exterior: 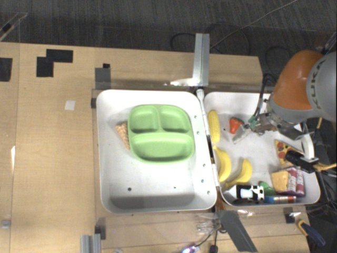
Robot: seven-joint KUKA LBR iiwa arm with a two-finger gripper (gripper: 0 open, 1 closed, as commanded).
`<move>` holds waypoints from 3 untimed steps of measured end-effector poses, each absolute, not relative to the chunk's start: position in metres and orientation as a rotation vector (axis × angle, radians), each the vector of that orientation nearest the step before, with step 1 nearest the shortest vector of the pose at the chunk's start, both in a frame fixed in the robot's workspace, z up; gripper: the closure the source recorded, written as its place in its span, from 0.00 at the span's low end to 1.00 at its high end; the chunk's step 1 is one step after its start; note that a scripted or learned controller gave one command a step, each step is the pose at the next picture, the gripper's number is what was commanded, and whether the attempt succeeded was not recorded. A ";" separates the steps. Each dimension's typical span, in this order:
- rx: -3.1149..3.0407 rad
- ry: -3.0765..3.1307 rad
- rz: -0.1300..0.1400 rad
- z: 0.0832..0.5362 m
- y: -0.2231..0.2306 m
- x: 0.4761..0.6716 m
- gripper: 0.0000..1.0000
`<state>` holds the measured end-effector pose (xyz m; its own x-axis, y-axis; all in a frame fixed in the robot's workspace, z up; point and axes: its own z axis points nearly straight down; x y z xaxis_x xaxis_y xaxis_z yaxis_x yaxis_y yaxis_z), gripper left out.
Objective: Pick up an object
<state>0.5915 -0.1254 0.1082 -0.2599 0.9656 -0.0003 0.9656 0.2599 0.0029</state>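
Crowding the tool (246, 129): red toy (235, 124), bananas (230, 167).

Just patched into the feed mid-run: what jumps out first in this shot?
The green divided tray stands out, sitting in the left bin. In the right bin, yellow bananas lie near the divider, and the gripper hangs beside a small red object.

Even, bright overhead light; soft shadow inside left bin's (113, 141) near wall. Mild glare on metal post (201, 57). Overall soft focus, slight grain; small items blurry.
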 end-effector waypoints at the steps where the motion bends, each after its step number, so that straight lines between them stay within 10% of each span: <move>1: 1.764 2.584 0.012 0.090 -0.106 0.641 0.00; 2: 1.762 2.582 0.020 0.100 -0.105 0.643 1.00; 3: 1.731 2.616 0.006 0.185 -0.050 0.667 1.00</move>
